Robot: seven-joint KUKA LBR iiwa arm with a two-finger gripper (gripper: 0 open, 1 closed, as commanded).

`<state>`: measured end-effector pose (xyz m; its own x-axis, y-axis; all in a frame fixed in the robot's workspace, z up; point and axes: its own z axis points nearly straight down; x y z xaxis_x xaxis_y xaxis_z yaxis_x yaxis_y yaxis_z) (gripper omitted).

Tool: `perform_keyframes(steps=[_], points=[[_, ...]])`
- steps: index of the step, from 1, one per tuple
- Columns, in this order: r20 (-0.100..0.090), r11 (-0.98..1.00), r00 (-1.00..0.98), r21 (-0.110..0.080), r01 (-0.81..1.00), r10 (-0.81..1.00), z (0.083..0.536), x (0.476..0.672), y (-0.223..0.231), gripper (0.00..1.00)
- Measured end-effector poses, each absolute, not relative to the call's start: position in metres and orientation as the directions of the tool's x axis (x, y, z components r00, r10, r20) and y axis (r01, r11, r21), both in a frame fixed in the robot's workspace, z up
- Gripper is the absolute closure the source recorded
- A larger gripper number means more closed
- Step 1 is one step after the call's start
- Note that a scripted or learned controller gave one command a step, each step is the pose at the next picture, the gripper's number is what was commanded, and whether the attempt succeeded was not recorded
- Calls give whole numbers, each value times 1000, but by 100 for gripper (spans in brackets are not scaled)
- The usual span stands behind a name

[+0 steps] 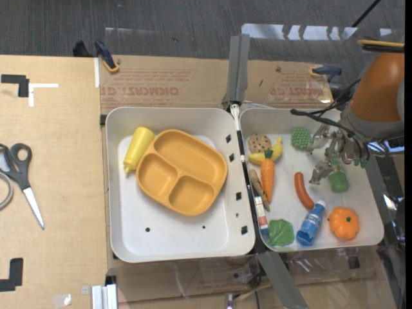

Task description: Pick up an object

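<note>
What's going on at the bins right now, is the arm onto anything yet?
The grey arm's two-finger gripper hangs low over the right white bin, among the toy food, just beside a small green block. Nothing visibly sits between its fingers. A red sausage, orange pumpkin and blue bottle lie nearby. The left white bin holds an orange divided tray and a yellow bottle.

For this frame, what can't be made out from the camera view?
- Gripper: metal parts blur together, so open or shut is unclear.
- Green object beside the gripper: partly covered by it; contact cannot be told.
- Items along the right bin's left wall by the carrot: overlapped and too small to identify.
</note>
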<state>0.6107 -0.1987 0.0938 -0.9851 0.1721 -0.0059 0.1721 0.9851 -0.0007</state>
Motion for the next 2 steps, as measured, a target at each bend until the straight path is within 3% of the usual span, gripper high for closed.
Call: perform_keyframes(steps=[1, 2], points=[[-1, 945, -945, 0, 327, 327, 92, 543, -173, 0], [-5, 946, -946, 0, 323, 323, 102, 545, -173, 100]])
